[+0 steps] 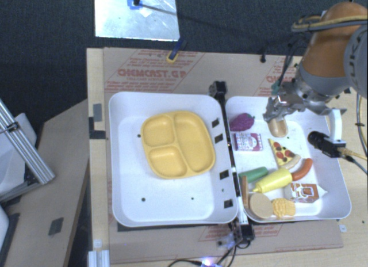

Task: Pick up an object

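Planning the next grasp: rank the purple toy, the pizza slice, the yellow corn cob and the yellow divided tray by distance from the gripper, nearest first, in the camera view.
From the gripper, at the right bin's far edge:
1. Purple toy, just to its left in the picture.
2. Pizza slice, below it, mid-bin.
3. Yellow corn cob, at the bin's near edge.
4. Yellow divided tray, in the left bin.

I am looking down on a robotics lab bench, not a kitchen: two white bins are sitting side by side on a cardboard sheet printed with red lettering, laid over a plywood bench. Toy food and a yellow divided tray are lying in the bins, dark carpet is surrounding the bench, an aluminium frame is leaning at left, and a grey-and-orange industrial arm is reaching in.
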Motion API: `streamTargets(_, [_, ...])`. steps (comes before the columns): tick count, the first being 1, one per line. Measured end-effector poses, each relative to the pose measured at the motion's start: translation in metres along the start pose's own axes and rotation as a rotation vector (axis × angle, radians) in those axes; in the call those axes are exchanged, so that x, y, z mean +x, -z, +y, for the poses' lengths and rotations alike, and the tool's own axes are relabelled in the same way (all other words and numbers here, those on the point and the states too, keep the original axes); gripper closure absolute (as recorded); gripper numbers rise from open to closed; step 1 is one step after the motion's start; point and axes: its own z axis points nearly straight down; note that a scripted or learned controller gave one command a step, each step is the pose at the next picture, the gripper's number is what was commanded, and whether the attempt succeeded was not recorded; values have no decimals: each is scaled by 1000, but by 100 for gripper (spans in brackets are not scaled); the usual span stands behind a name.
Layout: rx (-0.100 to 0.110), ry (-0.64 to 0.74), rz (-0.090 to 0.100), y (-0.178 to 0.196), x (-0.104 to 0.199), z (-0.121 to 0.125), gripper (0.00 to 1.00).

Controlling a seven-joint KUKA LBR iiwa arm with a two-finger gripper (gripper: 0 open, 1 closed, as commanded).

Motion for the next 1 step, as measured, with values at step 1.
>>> streamTargets(1, [2,-5,-1,-4,1,-8,100])
